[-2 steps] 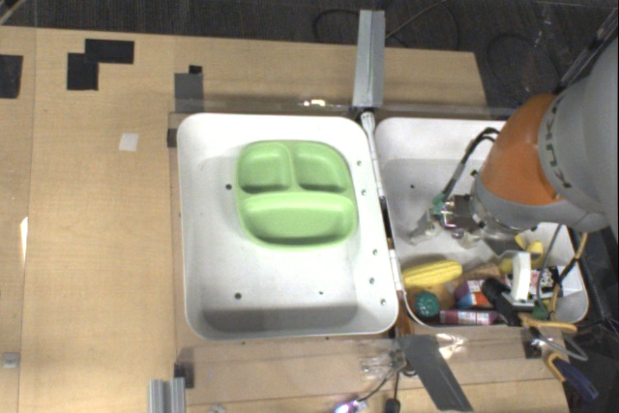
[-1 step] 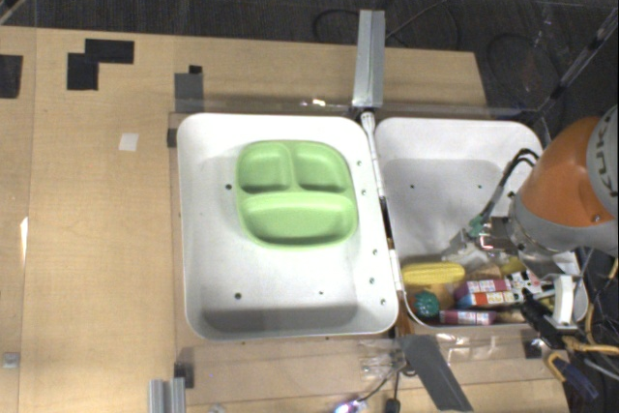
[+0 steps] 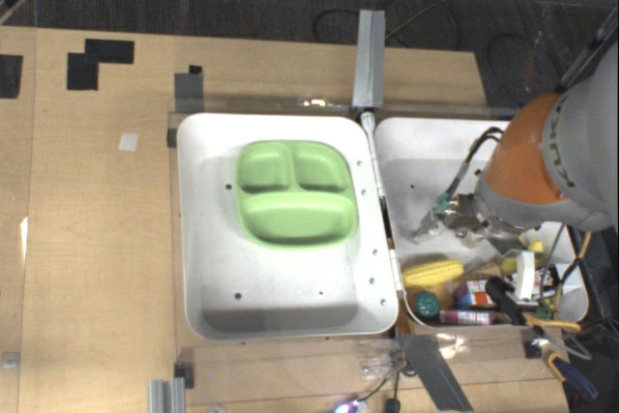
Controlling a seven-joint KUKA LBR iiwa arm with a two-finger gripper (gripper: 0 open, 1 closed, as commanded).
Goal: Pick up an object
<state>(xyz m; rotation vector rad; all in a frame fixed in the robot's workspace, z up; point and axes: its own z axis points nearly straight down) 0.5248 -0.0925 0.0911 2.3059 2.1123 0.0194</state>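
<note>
Right, here we are at the bench (image 3: 97, 256), two white bins side by side. The left bin (image 3: 193, 208) has one thing in it: a pale green tray (image 3: 290, 193) with three compartments, two small ones at the far side and one long one nearer me, lying flat about the middle of the bin.

All the action is on the other side. The arm (image 3: 580, 140) comes in from the right, orange band (image 3: 517, 160) bright above the wrist, and the gripper (image 3: 437, 220) is down over the middle of the right bin (image 3: 416, 150). Wide or narrow? From here I cannot tell, and I see nothing gripped in it.

The pickings are heaped along the near edge of that bin. There's a yellow corn-shaped piece (image 3: 435, 272) lying on its side, just beside the gripper on the near side, though whether they touch I can't say. A small teal ball (image 3: 427, 306) sits in the near left corner, close against the yellow piece. Next to it is a red packet (image 3: 474, 291) with a pale, blue-and-red item (image 3: 474, 314) beneath it. Both look printed, but the lettering is too small to read.

A grey metal post (image 3: 369, 58) stands behind the gap between the bins, and black squares (image 3: 102, 58) mark the bench at far left.
</note>
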